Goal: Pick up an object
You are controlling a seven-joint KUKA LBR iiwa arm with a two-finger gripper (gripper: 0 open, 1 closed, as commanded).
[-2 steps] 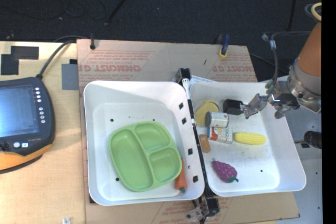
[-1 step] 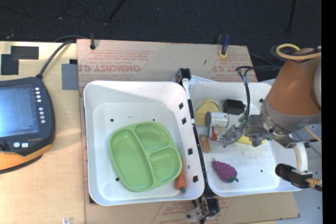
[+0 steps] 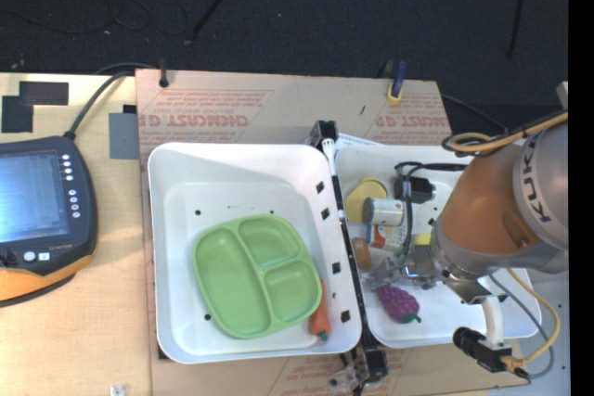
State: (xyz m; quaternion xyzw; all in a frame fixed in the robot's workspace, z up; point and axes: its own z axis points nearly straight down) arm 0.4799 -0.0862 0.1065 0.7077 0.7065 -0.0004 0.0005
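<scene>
Lowering gripper (image 3: pixel 406 266) squarely over purple grapes (image 3: pixel 397 301) in right bin (image 3: pixel 520 329), clear of can (image 3: pixel 384 213); finger state impossible to tell.

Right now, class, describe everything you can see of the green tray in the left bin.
The green tray is a pale green, plastic-looking plate with rounded corners and three compartments: one long, two smaller. It lies flat on the left bin's floor, turned at an angle. An orange carrot-like toy lies at its near right corner.
</scene>
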